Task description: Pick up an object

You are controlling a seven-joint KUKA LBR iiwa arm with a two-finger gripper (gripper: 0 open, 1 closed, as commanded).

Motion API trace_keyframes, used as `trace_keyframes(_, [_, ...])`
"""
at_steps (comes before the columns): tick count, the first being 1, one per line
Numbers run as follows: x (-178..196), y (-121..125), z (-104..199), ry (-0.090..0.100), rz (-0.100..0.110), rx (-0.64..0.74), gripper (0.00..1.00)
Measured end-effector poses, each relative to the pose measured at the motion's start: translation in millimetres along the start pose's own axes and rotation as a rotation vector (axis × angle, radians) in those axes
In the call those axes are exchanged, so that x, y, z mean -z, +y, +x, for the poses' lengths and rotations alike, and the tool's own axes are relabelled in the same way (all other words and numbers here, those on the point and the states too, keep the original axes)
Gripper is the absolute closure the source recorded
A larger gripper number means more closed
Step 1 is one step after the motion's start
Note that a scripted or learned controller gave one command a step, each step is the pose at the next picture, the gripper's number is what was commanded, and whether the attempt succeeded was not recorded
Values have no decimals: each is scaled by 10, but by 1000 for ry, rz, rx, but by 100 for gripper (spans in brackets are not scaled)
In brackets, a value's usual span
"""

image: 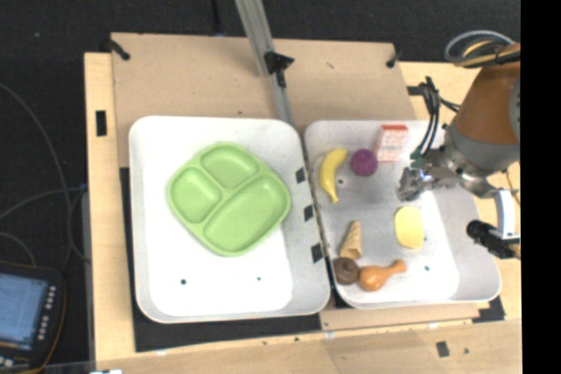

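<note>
The right bin (465,276) holds a yellow banana (331,173), a purple ball (363,161), a red and white carton (392,141), a pale yellow lemon-like piece (409,228), an ice cream cone (351,238), a brown doughnut-like piece (345,270) and an orange drumstick (380,274). My gripper (412,182) hangs over the right bin, just above the yellow piece and right of the purple ball. Nothing shows between its fingers.
The left bin (158,276) holds a green divided plate (230,198). A metal post (254,13) rises slantwise behind the bins. The grey arm with its orange band (486,114) comes in from the right over the bin's right rim.
</note>
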State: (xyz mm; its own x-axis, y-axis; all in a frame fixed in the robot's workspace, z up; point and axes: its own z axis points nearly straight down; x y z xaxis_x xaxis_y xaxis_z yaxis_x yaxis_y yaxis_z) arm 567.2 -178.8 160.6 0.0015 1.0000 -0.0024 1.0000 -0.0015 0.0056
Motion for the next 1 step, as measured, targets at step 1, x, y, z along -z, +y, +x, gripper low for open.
trace_keyframes(1, [486, 97, -55, -1, -1, 4, 100])
